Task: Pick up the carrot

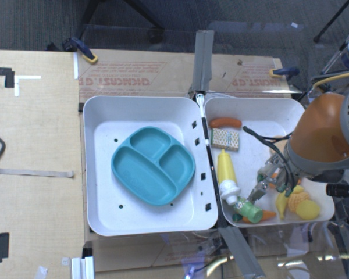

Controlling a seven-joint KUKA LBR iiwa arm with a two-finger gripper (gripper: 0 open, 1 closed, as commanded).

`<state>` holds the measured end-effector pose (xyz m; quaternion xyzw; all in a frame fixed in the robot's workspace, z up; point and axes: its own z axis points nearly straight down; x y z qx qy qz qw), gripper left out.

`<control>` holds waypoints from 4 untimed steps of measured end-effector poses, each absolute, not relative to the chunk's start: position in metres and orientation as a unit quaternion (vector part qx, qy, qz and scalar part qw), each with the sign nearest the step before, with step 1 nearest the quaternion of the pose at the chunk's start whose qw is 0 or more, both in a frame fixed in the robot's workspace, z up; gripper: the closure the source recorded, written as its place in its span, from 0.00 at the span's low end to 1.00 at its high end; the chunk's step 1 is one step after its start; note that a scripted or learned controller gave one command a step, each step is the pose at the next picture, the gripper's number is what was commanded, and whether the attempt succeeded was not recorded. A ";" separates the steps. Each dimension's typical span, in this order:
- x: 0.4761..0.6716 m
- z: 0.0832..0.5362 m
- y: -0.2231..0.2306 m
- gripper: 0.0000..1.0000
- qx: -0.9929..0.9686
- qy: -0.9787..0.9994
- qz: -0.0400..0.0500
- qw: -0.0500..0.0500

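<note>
Seen from above: a pale wooden tabletop (35, 156) carrying two shallow white bins side by side near its right edge. Left bin (99, 214) occupied by a teal divided plate (153, 165), lying flat and slightly turned, roughly at the bin's centre. Right bin (253, 106) crowded along its near and left sides. Reaching in from the right edge, the grey arm with its orange band (320, 132), wrist angled down toward the near half of the right bin. Claw (266, 183) low over the bin's near-centre, just above the clutter; fingers too tangled with cables and glare to read, so open or closed cannot be told, and nothing visibly between them. Along the right bin's left wall, a yellow squeeze bottle (225, 170) lying lengthwise, white cap toward the near edge. Near the bin's far-left corner, a red sausage (225, 122) touching a tan cracker-like block (225, 138) just below it. In the near-right corner, a cluster of yellow and orange toy fruit (303, 204). At the near edge, a green bottle-shaped item (248, 214), with the carrot (268, 215) just beside it, a thin orange piece flat against the near wall, below the claw and apart from it.
</note>
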<state>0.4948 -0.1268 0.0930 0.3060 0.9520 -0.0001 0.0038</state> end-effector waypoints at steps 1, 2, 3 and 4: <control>0.511 0.092 -0.122 0.00 0.452 0.892 0.000 0.001; 0.479 0.093 -0.183 0.00 0.438 0.899 0.000 0.002; 0.482 0.103 -0.183 1.00 0.437 0.900 0.000 0.005; 0.502 0.145 -0.151 1.00 0.531 0.847 0.000 0.002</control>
